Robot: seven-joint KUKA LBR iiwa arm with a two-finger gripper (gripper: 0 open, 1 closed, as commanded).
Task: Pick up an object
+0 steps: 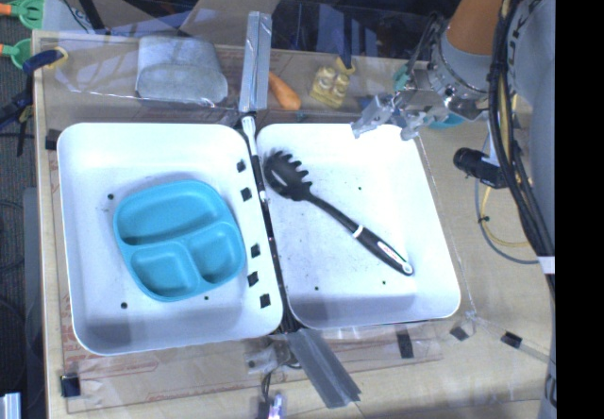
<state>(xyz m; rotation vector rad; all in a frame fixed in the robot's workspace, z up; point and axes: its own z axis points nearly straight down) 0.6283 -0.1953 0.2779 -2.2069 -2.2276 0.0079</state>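
While fingers [389, 117] hover apart over right bin's [434, 209] far rim, black pasta spoon [332, 209] lying diagonally mid-bin

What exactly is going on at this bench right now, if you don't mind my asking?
A grey KUKA arm reaches in from the right, set to pick up an object. Its tool hangs over the far edge of the right bin, holding nothing between its fingers. In that bin lies a black pasta spoon, head toward the divider, handle pointing to the near right. The left bin holds a blue divided plate. Nothing has been picked up yet.
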